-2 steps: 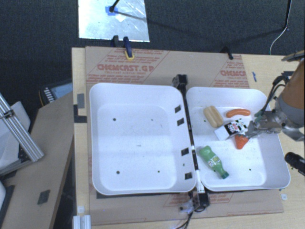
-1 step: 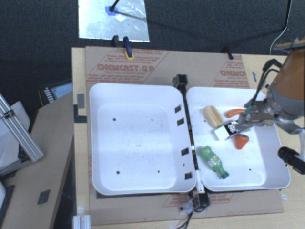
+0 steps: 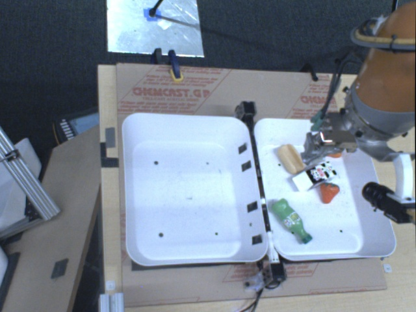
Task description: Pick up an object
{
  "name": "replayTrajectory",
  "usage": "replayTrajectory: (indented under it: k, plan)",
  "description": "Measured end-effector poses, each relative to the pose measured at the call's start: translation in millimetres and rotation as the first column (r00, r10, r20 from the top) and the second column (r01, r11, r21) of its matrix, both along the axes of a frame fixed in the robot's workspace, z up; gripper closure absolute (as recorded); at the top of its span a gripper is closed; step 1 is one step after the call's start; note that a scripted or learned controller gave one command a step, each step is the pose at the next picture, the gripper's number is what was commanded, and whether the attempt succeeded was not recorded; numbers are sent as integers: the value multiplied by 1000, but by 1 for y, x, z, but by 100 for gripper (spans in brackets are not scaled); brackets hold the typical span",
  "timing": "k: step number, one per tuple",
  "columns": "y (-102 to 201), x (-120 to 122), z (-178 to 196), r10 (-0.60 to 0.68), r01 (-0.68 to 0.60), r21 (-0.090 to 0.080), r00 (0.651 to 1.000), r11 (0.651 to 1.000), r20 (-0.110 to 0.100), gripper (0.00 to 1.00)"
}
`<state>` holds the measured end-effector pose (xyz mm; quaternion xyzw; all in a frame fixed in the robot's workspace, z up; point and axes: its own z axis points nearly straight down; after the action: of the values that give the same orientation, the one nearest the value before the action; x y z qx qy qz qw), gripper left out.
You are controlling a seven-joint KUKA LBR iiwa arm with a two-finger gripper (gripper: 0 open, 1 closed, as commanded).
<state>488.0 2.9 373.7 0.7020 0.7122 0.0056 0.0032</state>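
Where bins meet, green bottle (image 3: 290, 220) diagonal.

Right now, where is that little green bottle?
The green bottle lies in the right bin, near its lower left part beside the divider, below the tan bread roll and the black-and-white card.

You are looking down on a table (image 3: 214, 83) faced with pale brown board printed in red lettering. Toward twelve o'clock, past its far edge, a dark carpeted floor (image 3: 52, 38) spreads across the top of the view. On that floor lies a shiny silver sheet (image 3: 130, 25) marked with a scrap of blue tape (image 3: 152, 14). At the table's far edge, a blue and yellow clamp (image 3: 173, 65) grips the board. At nine o'clock you see a lower tan surface (image 3: 71, 194), and beside it, an aluminium rail (image 3: 26, 181) running at a slant. Light is even and soft.
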Motion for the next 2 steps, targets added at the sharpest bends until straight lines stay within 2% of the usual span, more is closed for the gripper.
replayTrajectory:
  k: [1, 2]
  plan:
    - [54, -1, 94, -3, 3, 0, 1000, 1000, 1, 100]
    - [40, -2, -13, -15, 14, -5, 1000, 1000, -20, 100]
